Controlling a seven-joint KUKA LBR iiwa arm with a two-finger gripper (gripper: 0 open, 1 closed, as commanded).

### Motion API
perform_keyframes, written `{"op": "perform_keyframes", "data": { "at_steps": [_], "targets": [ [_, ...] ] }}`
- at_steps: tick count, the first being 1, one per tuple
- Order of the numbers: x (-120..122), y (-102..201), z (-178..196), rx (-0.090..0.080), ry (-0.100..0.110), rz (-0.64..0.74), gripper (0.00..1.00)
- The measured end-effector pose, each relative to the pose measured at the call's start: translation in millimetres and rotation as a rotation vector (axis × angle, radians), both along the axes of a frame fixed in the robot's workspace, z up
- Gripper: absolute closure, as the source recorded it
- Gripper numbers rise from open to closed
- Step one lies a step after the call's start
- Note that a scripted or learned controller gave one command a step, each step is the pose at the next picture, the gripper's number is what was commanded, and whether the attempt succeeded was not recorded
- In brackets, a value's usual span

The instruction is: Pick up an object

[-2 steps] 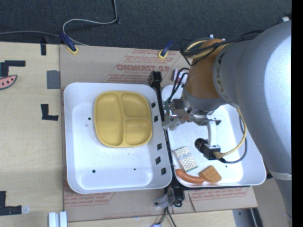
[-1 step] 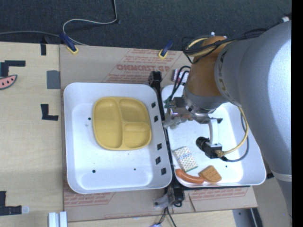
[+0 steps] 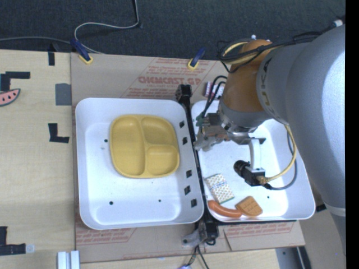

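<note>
My gripper (image 3: 207, 139) hangs low over the upper left part of the right bin (image 3: 293, 190), close to the wall shared with the left bin. The arm's grey and orange body hides much of that bin. Nearer the front of the right bin lie a small white packet with a checked pattern (image 3: 220, 188), an orange-red sausage (image 3: 222, 209) and a tan cracker-shaped piece (image 3: 250, 207). All three lie below the gripper in the view, apart from it. Nothing is visible in the gripper.
The left bin (image 3: 90, 167) holds a yellow divided plate (image 3: 145, 145) in its upper half. Black clips (image 3: 189, 175) line the wall between the two bins. Cardboard lies under both bins, and cables run along the back.
</note>
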State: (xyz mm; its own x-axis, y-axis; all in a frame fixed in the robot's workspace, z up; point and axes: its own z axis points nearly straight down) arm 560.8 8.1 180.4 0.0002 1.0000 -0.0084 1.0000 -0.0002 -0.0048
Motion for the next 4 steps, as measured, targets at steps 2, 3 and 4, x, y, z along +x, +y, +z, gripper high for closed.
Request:
{"op": "perform_keyframes", "data": {
  "at_steps": [2, 3, 4],
  "targets": [
    [-70.9, 87.6, 56.0, 0.009, -0.002, 0.003, 1.0],
    [-71.0, 87.4, 55.9, 0.008, -0.002, 0.002, 0.0],
    [-56.9, 6.4, 32.8, 0.006, -0.003, -0.001, 0.0]
  ]
}}
